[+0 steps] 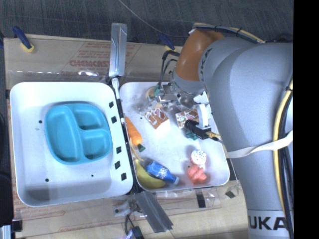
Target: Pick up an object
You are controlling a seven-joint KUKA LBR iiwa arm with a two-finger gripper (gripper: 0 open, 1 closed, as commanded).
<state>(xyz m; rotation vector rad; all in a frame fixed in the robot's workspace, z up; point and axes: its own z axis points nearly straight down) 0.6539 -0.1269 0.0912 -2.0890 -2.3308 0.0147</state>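
My gripper [163, 97] hangs low over the far part of the right bin [219, 176], under the orange band of the wrist. Right beside it, toward the front, lies a brown waffle-like piece [156, 117], and a second brown and white piece [185, 117] lies to its right. An orange carrot [133, 132] rests along the bin's left wall. At the front lie a yellow banana [147, 179], a blue bottle [160, 172], a pink toy [197, 174] and a white dotted ball [199, 157]. The wrist hides whatever is directly beneath the gripper.
The left bin [30, 183] holds a blue divided tray [79, 132]. The grey arm covers the right side of the view and the right bin's right rim. A bare white patch of floor [167, 146] lies in the middle of the right bin.
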